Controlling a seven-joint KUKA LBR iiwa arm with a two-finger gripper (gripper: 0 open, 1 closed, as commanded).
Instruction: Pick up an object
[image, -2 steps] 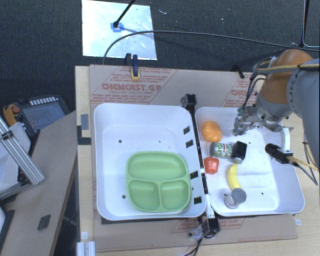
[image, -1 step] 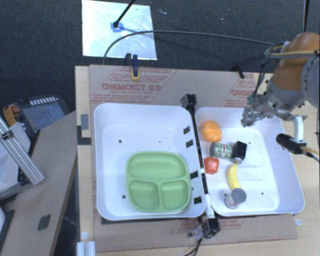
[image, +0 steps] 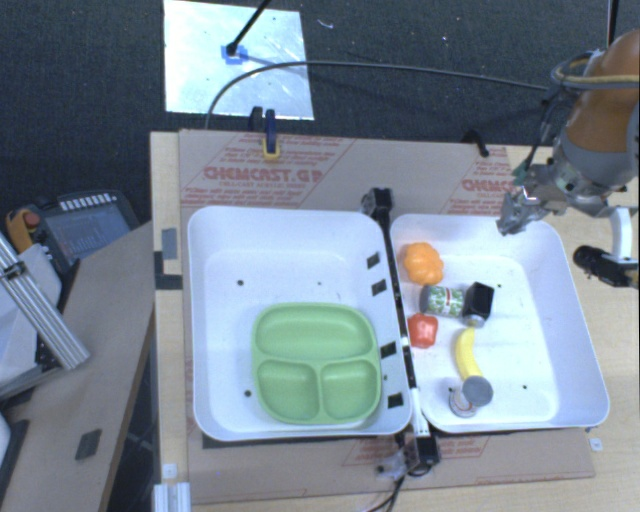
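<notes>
Right now the jaws (image: 516, 216), whose opening I cannot tell from this view, hover over the right bin's (image: 560, 300) far edge, while the nearest pickable thing, the orange (image: 422, 262), lies down-left of them, well apart.

Bright even light; foil sheet (image: 238, 58) glares; slightly soft focus.

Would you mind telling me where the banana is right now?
The banana lies in the right bin, toward its front, just right of the tomato and directly behind the grey cup.
</notes>
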